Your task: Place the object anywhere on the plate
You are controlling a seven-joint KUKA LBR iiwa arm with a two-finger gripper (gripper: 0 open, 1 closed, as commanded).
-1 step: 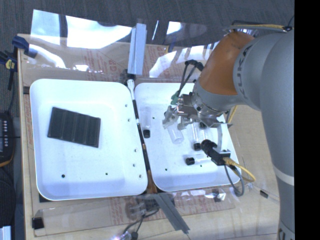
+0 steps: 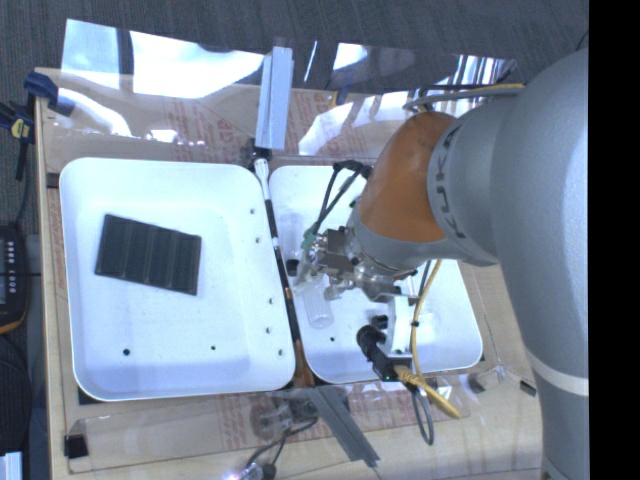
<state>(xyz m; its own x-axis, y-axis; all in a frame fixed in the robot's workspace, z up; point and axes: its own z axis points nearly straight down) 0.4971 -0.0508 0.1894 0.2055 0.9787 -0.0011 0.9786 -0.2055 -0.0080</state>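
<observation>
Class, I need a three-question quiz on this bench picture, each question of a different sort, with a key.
1. True or false: the dark plate lies in the left bin.
2. Which bin is the arm over? A) left B) right C) neither
3. Fill in: the band above the wrist is ____.

Key: 1 true. 2 B, the right bin. 3 orange.

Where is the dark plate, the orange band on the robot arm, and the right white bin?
Dark plate (image 2: 148,253), camera view, middle of its ribbed top.
Orange band (image 2: 405,183), camera view, its rounded side.
Right white bin (image 2: 455,343), camera view, bare floor near its right corner.
</observation>
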